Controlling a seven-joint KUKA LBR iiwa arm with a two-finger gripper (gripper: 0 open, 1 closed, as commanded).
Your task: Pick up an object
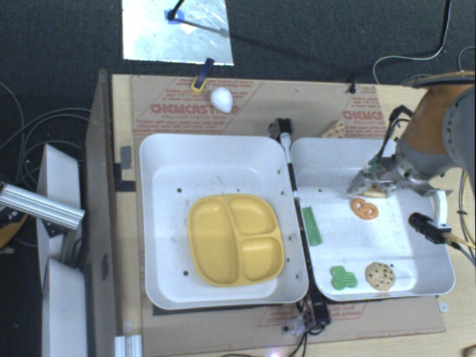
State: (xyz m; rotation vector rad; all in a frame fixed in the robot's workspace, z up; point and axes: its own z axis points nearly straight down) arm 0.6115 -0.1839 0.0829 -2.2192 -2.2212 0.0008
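My gripper (372, 182) hangs low over the far part of the right bin (327, 162), coming in from the right under the arm's orange band. A pale piece of food (377, 193) lies right beneath it, partly hidden. An orange pretzel (364, 210) sits just in front of the gripper, apart from it. A green stick (311, 225) lies along the bin's left wall. A green leafy piece (343, 277) and a chocolate-chip cookie (380, 275) rest near the front wall.
The left bin (163, 199) holds a yellow divided plate (236, 238). Behind the bins, on the cardboard, lie a white egg (222, 99), a yellow and blue tool (201, 76) and a cracker (336, 130). A black fitting (428, 227) juts over the right bin's right side.
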